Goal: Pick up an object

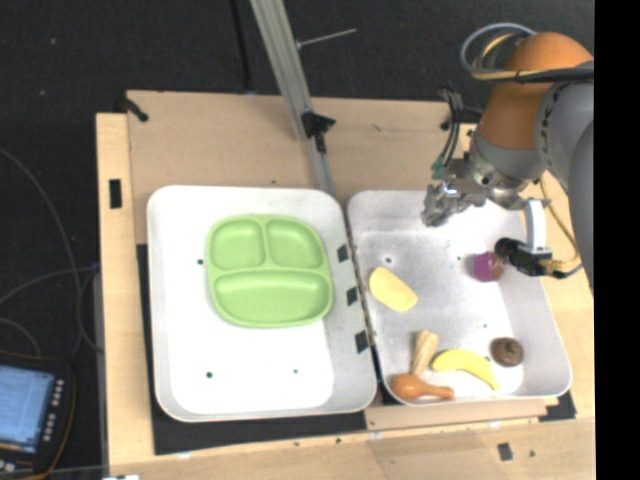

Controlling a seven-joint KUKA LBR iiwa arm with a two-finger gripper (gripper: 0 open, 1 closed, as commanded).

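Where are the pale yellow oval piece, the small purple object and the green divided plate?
pale yellow oval piece (393, 290), camera view, on its middle.
small purple object (485, 266), camera view, on its top.
green divided plate (268, 297), camera view, on its large compartment.

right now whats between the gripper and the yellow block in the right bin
In the camera view, bare white bin floor lies between the gripper and the yellow block.

Bench (200, 138) — 2 white bins (180, 368), seemingly flush.
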